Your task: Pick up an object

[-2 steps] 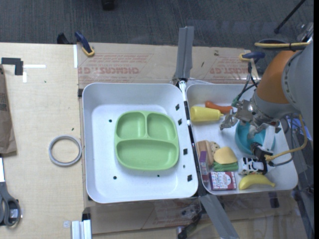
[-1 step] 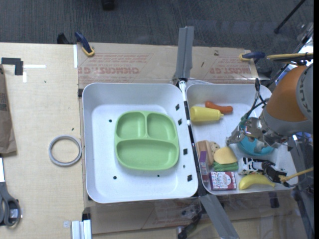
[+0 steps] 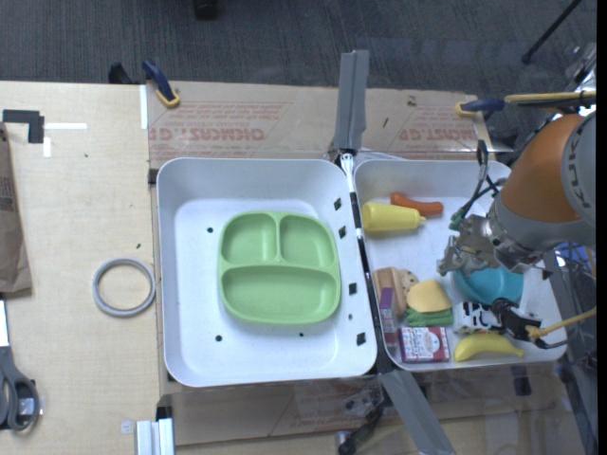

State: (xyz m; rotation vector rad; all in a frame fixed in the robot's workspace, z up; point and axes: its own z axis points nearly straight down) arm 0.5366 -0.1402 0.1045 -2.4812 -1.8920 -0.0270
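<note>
I have the end effector (image 3: 467,250) low in the right bin (image 3: 446,173), just beside the blue cup (image 3: 493,282) I judge it is after, though I cannot tell its opening or whether it grips anything.

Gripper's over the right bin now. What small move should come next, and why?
Probably a short straight descent. The gripper hangs in the right bin, above the bare floor beside the blue cup, with the yellow bottle and orange carrot farther off. The cup looks like the closest pick.
</note>
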